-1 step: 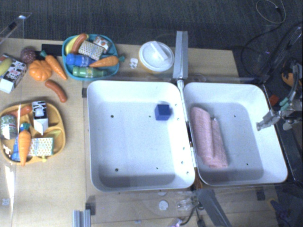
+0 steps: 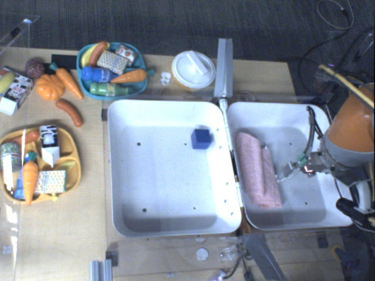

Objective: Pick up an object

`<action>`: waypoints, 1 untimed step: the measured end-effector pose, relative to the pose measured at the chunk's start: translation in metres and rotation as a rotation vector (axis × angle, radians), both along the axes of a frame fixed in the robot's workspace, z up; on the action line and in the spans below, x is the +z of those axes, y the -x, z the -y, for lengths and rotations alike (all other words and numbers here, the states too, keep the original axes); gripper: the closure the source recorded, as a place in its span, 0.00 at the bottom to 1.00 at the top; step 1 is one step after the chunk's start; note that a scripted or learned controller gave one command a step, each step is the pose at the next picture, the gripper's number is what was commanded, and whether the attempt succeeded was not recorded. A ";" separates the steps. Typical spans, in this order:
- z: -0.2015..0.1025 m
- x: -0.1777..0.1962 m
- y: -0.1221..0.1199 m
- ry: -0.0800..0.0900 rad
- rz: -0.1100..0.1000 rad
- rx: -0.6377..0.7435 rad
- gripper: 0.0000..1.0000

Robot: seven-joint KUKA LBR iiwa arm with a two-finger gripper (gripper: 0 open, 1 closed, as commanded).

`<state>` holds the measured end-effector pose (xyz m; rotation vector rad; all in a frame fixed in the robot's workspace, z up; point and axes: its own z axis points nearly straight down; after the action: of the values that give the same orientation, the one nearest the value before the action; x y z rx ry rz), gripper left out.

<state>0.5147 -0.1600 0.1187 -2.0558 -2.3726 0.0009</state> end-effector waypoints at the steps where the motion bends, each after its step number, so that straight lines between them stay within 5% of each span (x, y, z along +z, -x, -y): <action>1: -0.060 -0.028 -0.039 0.004 0.018 0.083 0.00</action>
<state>0.5536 -0.1005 0.0908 -1.9661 -2.4682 -0.0134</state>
